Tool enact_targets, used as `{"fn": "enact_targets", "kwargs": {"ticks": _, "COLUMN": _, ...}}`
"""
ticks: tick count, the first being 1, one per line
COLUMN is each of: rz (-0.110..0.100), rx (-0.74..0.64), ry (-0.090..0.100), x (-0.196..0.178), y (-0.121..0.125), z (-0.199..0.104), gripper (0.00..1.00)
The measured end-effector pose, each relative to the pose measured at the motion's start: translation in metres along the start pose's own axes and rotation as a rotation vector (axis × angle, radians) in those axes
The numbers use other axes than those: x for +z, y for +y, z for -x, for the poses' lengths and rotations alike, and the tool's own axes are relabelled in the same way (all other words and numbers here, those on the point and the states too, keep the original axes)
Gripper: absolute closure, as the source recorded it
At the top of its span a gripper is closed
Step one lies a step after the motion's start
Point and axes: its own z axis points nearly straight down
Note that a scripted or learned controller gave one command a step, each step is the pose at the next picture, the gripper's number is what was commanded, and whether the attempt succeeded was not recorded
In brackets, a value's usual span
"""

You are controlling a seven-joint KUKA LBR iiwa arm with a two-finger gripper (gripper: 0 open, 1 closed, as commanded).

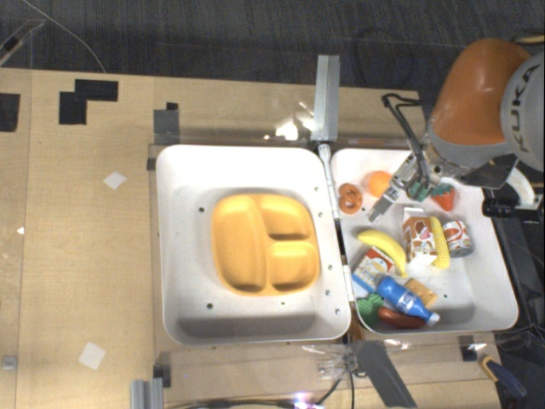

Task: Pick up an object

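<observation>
two shallow white bins sit side by side on the bench. the left bin [179, 228] holds a yellow divided tray [264, 244] lying flat near its middle. the right bin [494, 288] is crowded with small things: an orange ball [378, 181] near the far wall, a brown doughnut-like piece [350, 198] just beside it by the divider, a yellow banana [383, 249] further forward, a red and white carton [418, 239] with a second slim yellow piece [439, 244] lying against it, a small can [459, 239] just to its right, a blue bottle [404, 298] near the front wall with a dark red piece [398, 317] touching it, and a red strawberry-like piece [444, 198] under the wrist. the arm reaches in from the right, orange band uppermost, and the gripper [390, 199] hangs over the far part of the right bin, between the orange ball and the carton. its fingers point down and to the left; whether they are spread or closed i cannot tell, and nothing shows between them.
</observation>
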Motion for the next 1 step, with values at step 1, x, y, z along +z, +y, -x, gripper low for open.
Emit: {"fn": "enact_targets", "kwargs": {"ticks": 1, "rz": -0.004, "rx": 0.199, "ry": 0.004, "x": 0.0686, "y": -0.006, "z": 0.0225, "gripper": 0.0}}
